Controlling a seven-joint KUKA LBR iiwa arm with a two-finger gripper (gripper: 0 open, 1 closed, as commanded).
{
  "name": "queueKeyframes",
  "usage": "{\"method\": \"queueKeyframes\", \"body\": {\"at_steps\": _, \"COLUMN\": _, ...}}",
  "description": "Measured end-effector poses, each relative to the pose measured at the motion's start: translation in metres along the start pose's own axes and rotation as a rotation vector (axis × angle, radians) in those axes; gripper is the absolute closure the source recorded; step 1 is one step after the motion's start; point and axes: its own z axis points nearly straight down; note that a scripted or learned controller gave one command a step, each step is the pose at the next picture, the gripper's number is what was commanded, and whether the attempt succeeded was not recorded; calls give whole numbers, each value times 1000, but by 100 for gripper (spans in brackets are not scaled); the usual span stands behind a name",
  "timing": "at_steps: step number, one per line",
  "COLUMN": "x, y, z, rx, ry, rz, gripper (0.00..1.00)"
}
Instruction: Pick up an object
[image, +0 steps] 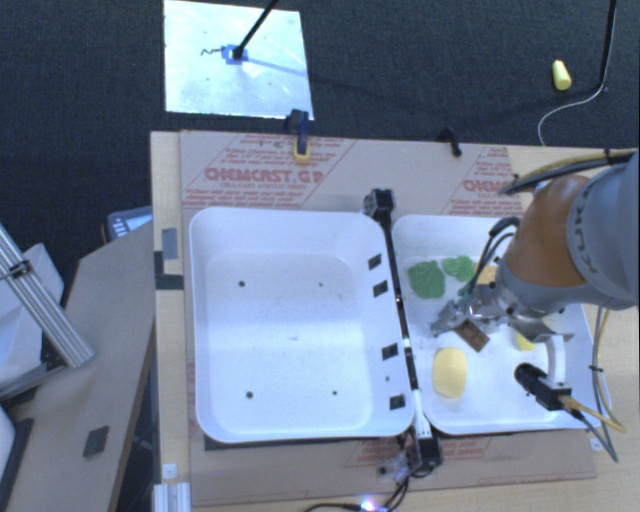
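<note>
The gripper (458, 322) sits low in the right bin (430, 245), right of frame centre; whether it is open or closed cannot be told. Two green objects (440, 275) lie just above it, a pale yellow object (450, 372) just below, another yellow piece (523, 341) beside the wrist.

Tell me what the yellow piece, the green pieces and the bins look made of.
Yellow piece: smooth, matte, rounded, likely soft plastic or foam; hard to tell. Green pieces: flat, dull, irregular edges, perhaps felt or rubber; unclear. Right bin and left bin: thin white moulded plastic, slight sheen, rounded corners. The hand hovers near the greens.
</note>
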Motion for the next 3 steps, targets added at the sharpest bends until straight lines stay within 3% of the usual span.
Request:
{"method": "queueKeyframes", "body": {"at_steps": 1, "x": 25, "y": -45, "z": 1, "rx": 0, "ry": 1, "rz": -1, "gripper": 0}}
{"method": "queueKeyframes", "body": {"at_steps": 2, "x": 24, "y": -42, "z": -10, "rx": -6, "ry": 0, "rz": -2, "gripper": 100}}
{"method": "queueKeyframes", "body": {"at_steps": 3, "x": 23, "y": 18, "z": -3, "rx": -10, "ry": -1, "rz": -6, "gripper": 100}}
